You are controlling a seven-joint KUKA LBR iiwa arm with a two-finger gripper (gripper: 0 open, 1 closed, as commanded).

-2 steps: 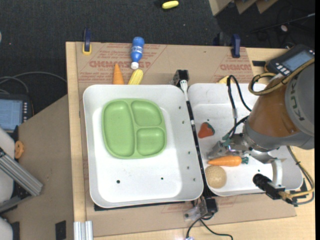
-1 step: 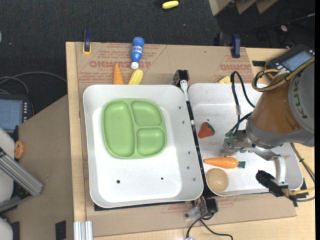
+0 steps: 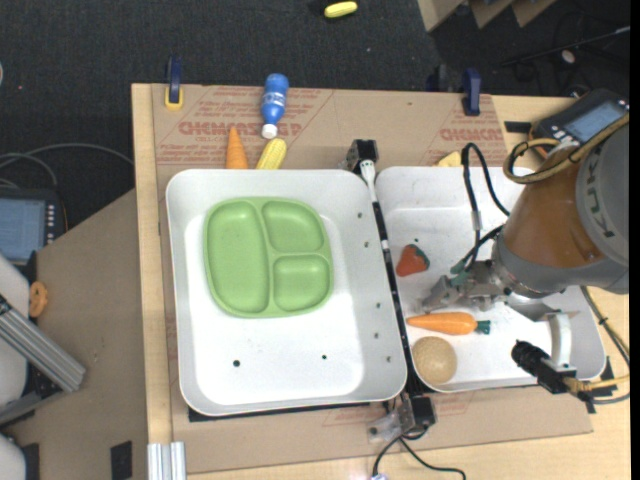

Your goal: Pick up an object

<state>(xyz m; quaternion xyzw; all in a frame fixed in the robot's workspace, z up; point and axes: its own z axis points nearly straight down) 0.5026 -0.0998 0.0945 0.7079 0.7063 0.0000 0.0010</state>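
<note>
The right bin (image 3: 430, 193) holds three objects. A red strawberry-like piece (image 3: 412, 260) lies near its left wall. An orange carrot with a green tip (image 3: 443, 322) lies flat below it. A tan round object (image 3: 434, 359) sits at the bin's front left corner. My gripper (image 3: 449, 288) hangs low in this bin, just above the carrot and to the right of the red piece. Nothing is visibly held in it. The arm's orange band (image 3: 545, 233) covers the bin's right part.
The left bin (image 3: 270, 368) holds a green divided plate (image 3: 267, 256). Behind the bins on the bench lie a blue bottle (image 3: 274, 103), a small carrot (image 3: 235, 150) and a yellow corn piece (image 3: 271, 154). Black cables (image 3: 473, 183) hang over the right bin.
</note>
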